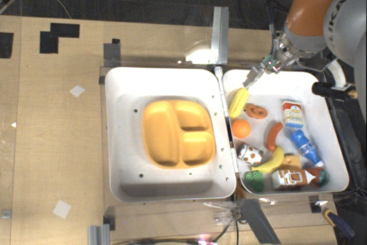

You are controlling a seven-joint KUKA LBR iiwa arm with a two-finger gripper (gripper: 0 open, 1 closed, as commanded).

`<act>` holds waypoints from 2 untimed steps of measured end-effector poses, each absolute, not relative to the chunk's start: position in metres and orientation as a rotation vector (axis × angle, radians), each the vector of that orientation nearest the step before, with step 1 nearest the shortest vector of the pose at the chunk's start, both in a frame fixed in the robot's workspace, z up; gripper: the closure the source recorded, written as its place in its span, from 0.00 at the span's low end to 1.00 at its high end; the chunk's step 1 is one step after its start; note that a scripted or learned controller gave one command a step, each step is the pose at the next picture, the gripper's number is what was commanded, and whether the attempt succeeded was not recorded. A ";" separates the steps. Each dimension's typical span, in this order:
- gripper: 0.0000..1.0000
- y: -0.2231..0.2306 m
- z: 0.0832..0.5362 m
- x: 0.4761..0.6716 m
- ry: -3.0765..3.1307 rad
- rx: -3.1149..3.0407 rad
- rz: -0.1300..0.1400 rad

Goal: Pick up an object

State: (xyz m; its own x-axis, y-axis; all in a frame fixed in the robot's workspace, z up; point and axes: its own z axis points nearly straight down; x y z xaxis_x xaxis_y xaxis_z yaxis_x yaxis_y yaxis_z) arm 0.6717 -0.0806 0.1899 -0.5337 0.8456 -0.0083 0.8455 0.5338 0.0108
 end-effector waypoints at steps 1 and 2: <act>0.00 -0.101 0.117 0.673 2.668 1.634 0.012; 0.00 -0.057 0.190 0.672 2.917 1.130 0.009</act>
